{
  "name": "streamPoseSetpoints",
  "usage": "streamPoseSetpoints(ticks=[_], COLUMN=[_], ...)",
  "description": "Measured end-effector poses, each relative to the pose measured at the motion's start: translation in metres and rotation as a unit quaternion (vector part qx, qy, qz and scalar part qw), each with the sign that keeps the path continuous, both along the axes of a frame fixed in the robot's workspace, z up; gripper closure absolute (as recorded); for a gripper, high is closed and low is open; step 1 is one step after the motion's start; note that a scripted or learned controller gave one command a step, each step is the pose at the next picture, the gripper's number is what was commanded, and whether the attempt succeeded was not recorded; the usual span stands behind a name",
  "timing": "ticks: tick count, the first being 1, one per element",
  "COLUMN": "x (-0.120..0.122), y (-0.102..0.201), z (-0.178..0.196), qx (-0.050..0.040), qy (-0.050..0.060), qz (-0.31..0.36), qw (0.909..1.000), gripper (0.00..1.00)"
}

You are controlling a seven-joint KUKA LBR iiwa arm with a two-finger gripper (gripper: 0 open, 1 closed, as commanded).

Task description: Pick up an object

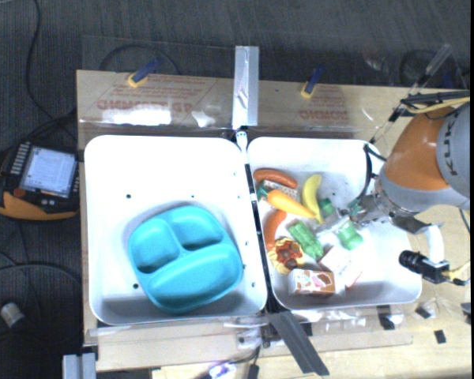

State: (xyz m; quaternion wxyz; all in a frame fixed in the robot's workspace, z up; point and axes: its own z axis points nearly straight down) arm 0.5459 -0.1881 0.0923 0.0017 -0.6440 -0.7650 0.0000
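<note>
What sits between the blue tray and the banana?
In the camera view, between the blue tray and banana: the bins' shared divider, then a carrot.

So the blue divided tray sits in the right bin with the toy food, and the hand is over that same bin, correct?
Not quite. The camera view shows the blue divided tray alone in the left bin. The toy food, such as the banana and the carrot, lies in the right bin, and the hand is indeed over that right bin.
</note>
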Motion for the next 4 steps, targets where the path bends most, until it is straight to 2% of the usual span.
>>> streamPoseSetpoints(ticks=[1,2,3,4], x=[0.0,-0.01,0.0,-0.007], y=[0.001,0.0,-0.031,0.015], z=[0.007,0.105,0.039,0.103], qx=[0.0007,-0.0013,-0.001,-0.0011], qy=[0.002,0.002,0.003,0.002], qz=[0.0,-0.04,-0.024,-0.079], qw=[1.0,0.9992,0.9997,0.9969], gripper=[1.0,1.0,1.0,1.0])
